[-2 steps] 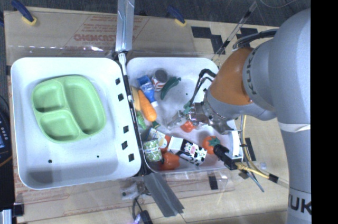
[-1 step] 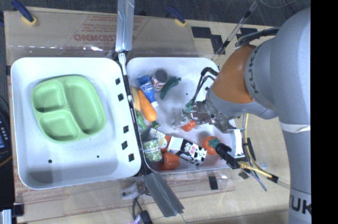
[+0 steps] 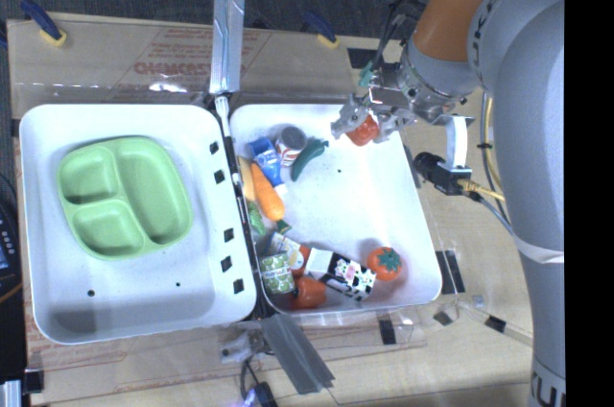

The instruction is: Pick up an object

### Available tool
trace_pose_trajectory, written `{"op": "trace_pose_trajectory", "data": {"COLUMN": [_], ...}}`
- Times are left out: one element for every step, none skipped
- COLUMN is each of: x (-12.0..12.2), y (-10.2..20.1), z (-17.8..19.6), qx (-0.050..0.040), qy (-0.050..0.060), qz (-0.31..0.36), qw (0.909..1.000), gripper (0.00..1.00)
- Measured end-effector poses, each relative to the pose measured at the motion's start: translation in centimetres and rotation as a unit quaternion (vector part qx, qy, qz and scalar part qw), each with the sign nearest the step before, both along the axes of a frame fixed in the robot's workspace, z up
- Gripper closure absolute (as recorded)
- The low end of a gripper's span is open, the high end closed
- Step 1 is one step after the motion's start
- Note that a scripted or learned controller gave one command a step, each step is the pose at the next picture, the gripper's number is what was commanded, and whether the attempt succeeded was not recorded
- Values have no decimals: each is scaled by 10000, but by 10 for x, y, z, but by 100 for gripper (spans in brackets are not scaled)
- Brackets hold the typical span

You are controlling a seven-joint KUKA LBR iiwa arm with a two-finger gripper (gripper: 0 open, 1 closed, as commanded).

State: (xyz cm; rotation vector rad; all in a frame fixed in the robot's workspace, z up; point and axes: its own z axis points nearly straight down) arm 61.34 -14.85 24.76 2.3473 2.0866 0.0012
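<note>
From my remote seat I read the left bin [image 3: 38, 232] first: it carries a green divided plate [image 3: 123, 196], lying flat, likely a drop spot. The right bin [image 3: 384, 194] has its clutter crowded along the left wall and near edge: a carrot [image 3: 268, 194], a can [image 3: 289, 144], a green pepper [image 3: 307, 157], a cow-print piece [image 3: 351, 277] and a tomato [image 3: 385, 263]. At that bin's far right corner, the pincer [image 3: 361, 127] is clenched on a small red-orange object [image 3: 365, 132], seemingly lifted above the floor, so I judge the pick is made.
</note>
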Motion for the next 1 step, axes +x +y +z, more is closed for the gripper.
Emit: {"op": "trace_pose_trajectory", "data": {"x": [27], "y": [76], "z": [12], "qx": [2], "qy": [16], "qz": [-713], "qw": [9975], "gripper": [100]}}
